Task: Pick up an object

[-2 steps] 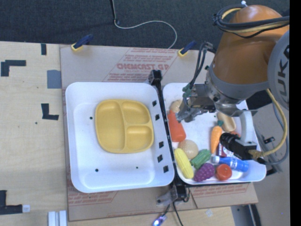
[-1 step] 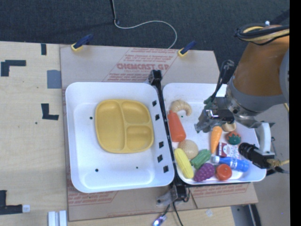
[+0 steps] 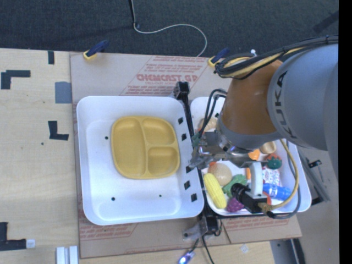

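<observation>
The right bin [image 3: 306, 187] holds a heap of toy food: a yellow corn cob [image 3: 215, 191], a pale round onion [image 3: 220, 173], a green piece [image 3: 238, 180], purple grapes [image 3: 235, 205], a blue, white and red packet [image 3: 273, 183] and a small orange piece [image 3: 254, 155]. My gripper [image 3: 209, 153] hangs low over this bin's left side, just above the onion and corn. The orange-banded wrist hides most of it. I see nothing held in it.
A yellow divided plate [image 3: 146, 146] lies in the left bin [image 3: 93, 147]. A black divider [image 3: 186, 126] runs between the bins. The arm covers the right bin's far half. A black cable loops over the bin's front right.
</observation>
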Robot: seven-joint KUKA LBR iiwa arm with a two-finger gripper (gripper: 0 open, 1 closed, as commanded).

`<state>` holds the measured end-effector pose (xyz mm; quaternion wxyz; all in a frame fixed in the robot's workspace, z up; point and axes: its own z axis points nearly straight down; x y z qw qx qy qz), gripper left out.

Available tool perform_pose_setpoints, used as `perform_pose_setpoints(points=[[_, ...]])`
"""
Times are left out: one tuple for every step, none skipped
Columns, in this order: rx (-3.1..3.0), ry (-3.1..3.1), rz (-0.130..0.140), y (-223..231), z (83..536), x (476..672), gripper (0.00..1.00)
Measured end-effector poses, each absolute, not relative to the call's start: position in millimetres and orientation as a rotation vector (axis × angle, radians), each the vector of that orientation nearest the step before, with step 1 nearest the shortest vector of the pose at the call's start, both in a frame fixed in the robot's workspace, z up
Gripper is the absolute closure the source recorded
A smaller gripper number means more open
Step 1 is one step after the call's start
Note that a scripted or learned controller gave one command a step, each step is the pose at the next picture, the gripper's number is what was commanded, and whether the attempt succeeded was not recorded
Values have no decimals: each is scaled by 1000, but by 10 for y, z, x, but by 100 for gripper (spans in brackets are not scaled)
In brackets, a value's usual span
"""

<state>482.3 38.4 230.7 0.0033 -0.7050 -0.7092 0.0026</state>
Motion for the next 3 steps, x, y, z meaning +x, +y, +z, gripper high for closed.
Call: perform_pose_setpoints(points=[[-2228,-2222,-5,-60,3071,4842,100],[-2213,-2222,10,265,1986,5494,100],[-2225,-2223,-6,-62,3302,5040,100]])
